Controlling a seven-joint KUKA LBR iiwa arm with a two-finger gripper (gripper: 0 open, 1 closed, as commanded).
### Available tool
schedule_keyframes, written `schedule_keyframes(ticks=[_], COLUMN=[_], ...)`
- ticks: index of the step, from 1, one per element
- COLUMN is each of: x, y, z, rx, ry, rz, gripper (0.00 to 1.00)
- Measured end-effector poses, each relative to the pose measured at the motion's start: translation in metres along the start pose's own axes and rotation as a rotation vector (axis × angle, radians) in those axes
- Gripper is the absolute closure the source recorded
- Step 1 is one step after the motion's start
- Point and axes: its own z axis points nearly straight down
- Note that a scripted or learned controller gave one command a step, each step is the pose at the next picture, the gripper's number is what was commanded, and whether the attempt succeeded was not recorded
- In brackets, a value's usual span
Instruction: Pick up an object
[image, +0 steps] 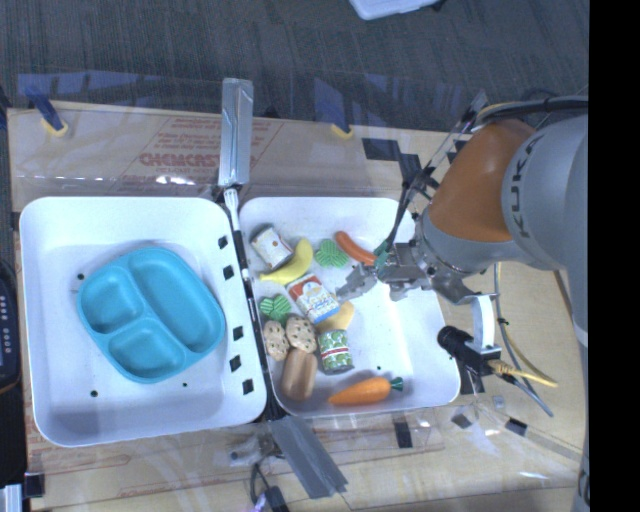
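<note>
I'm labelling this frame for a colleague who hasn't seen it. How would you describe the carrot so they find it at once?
Look in the right-hand white bin, the one crowded with toy food. Along its near edge lies the carrot, on its side. It is the long orange piece with a green tuft at its right end, below the small green can.

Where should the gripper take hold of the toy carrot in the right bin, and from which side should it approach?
Grip the carrot across its thick orange middle, coming straight down from above. It lies flat, lengthwise along the near wall of the right bin, green top pointing right, so the fingers should probably close across its narrow width. The bread roll sits near its left tip.
</note>
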Motion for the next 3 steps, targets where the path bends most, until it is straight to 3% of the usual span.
schedule_keyframes(ticks=[1, 2, 3], x=[0.001, 0.049, 0.114], y=[0.001, -0.046, 0.025], z=[-0.01, 0.106, 0.002], rx=[0.001, -0.002, -0.009], ry=[0.001, 0.0, -0.001], rz=[-0.005, -0.232, -0.109], gripper=[1.0, 1.0, 1.0])
